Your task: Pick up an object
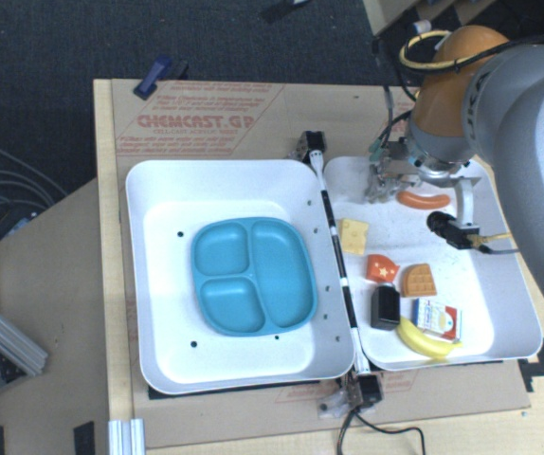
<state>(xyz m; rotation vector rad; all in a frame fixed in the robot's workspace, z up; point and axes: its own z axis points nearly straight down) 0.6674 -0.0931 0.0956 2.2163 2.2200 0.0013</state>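
My gripper [382,184] is low over the far end of the right bin [509,335], with the grey arm and its orange band reaching in from the right. An orange-red sausage [423,198] lies just to the right of it, close but not visibly held. Nearer the front lie a yellow cheese block [353,236], a red strawberry-like piece [381,268], a brown waffle [418,280], a black block [385,306], a small carton [439,319] and a banana [422,341].
The left bin [158,349] holds a blue divided plate [253,275]. A raised divider [335,254] separates the two bins. The bench's brown board [206,117] extends behind them, with a small blue item [153,77] at its far edge.
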